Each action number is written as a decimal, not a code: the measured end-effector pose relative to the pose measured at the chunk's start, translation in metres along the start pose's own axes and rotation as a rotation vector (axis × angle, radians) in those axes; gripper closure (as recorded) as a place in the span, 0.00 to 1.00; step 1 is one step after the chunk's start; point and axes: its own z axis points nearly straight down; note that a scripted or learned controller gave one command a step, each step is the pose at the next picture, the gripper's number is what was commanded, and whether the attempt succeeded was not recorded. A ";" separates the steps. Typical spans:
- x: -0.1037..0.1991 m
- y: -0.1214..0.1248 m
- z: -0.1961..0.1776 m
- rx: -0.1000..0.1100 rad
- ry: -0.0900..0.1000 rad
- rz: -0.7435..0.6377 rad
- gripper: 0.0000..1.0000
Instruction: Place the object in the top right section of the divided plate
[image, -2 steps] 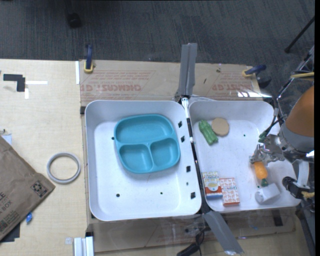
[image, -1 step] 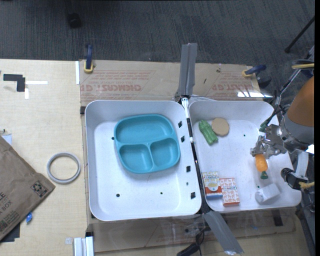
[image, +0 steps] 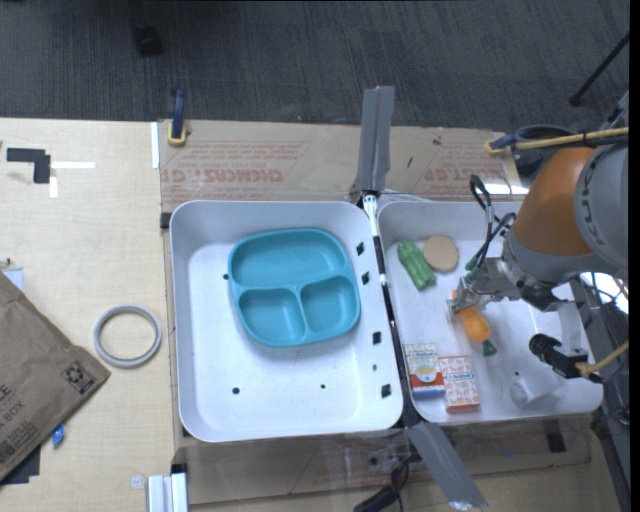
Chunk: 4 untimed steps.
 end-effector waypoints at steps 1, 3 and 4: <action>-0.045 -0.087 -0.020 -0.001 0.000 0.020 1.00; -0.068 -0.073 0.000 0.000 0.000 0.290 1.00; 0.004 0.013 0.000 -0.001 0.000 0.187 1.00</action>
